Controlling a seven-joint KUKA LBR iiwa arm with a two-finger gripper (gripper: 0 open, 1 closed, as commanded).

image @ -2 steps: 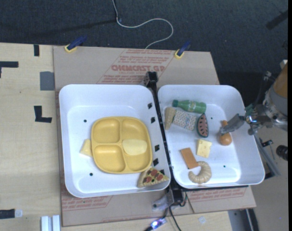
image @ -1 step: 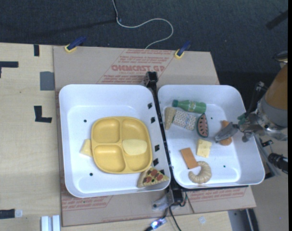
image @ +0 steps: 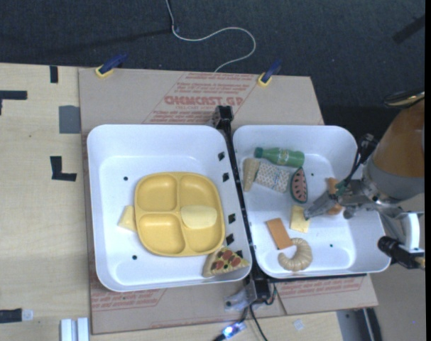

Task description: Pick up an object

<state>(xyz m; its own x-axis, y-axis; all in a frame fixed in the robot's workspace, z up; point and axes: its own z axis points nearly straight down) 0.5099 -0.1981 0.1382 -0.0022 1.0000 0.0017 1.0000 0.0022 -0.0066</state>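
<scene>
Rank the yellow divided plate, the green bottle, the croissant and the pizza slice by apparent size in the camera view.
1. yellow divided plate, by far largest
2-4. green bottle, croissant and pizza slice look too alike to rank

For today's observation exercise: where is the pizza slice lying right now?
The pizza slice lies in the left bin, at its near right corner, just off the yellow divided plate and beside the divider between the two bins.

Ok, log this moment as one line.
gripper: right bin, low | beside cheese piece | holding: nothing seen | yellow tray: left bin
</scene>
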